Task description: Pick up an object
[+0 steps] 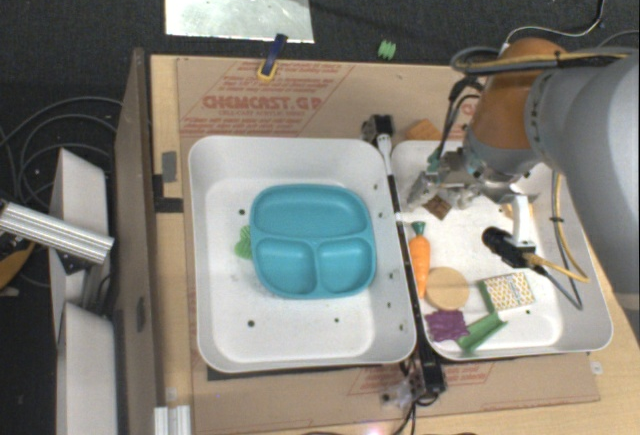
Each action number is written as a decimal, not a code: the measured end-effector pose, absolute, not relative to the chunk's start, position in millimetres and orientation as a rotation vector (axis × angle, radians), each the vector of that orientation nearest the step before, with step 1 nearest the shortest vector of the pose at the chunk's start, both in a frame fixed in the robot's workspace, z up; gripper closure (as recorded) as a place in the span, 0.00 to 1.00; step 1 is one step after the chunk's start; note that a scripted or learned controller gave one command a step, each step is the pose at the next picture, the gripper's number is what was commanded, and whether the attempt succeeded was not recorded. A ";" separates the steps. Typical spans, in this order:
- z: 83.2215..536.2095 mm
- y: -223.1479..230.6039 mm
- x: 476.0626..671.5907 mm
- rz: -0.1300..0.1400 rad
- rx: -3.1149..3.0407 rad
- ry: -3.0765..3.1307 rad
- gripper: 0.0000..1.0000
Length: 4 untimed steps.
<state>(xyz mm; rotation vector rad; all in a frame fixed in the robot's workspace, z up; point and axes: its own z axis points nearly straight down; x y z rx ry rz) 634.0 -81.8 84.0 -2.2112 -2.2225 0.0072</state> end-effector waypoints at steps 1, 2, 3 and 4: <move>85.4 -96.0 666.1 -0.006 -2.218 -2.231 0.00; 85.5 -88.4 669.5 -0.005 -2.217 -2.230 0.00; 97.0 -88.5 670.6 -0.009 -2.217 -2.233 1.00; 96.5 -88.5 670.4 -0.008 -2.216 -2.233 0.00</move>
